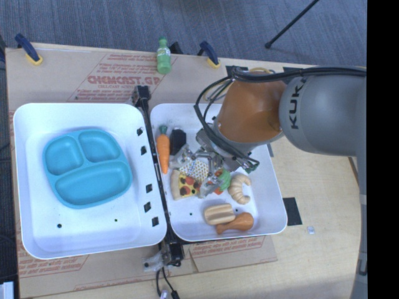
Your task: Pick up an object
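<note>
The right bin (pixel 262 220) holds several toy foods: a carrot (pixel 163 152), a dark piece (pixel 177 139), a pizza slice (pixel 185 185), a patterned piece (pixel 194 167), a croissant (pixel 239 188), a hot dog (pixel 218 213) and a drumstick (pixel 237 223). My gripper (pixel 214 162) reaches down into the middle of this bin, over a red and green piece (pixel 219 180) beside the pizza slice. The orange wrist band (pixel 249 111) and the grey arm hide much of the bin's back half.
The left bin (pixel 31 217) holds a blue divided plate (pixel 87 167). A green bottle (pixel 163 56) stands on the cardboard behind the bins. Blue clamps (pixel 28 47) sit at the cardboard's back edge. Black clips line the divider between the bins.
</note>
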Motion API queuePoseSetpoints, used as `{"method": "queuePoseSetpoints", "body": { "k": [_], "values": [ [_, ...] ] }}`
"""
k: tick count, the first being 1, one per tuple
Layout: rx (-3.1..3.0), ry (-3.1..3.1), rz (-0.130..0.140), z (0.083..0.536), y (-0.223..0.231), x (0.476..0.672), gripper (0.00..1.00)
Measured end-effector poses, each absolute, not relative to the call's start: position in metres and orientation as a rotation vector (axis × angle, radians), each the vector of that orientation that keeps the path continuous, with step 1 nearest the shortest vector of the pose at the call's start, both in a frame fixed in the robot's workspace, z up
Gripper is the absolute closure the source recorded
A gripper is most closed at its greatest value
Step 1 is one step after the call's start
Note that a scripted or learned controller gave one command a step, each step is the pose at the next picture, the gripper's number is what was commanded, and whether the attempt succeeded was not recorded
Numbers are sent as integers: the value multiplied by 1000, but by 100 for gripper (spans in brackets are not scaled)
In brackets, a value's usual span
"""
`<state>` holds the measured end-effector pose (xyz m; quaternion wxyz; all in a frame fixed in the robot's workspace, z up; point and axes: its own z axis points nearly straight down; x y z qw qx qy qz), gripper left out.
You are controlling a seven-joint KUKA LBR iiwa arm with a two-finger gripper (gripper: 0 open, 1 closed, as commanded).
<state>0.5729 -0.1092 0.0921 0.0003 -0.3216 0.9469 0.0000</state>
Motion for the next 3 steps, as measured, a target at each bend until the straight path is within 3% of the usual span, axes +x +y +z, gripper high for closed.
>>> {"method": "queuePoseSetpoints", "body": {
  "k": [1, 2, 3],
  "values": [
    [-1836, 2549, 1, 92, -113, 582, 0],
    [-2257, 2184, 1, 93, -157, 634, 0],
    [-2257, 2184, 2, 93, -157, 634, 0]
  ]
}}
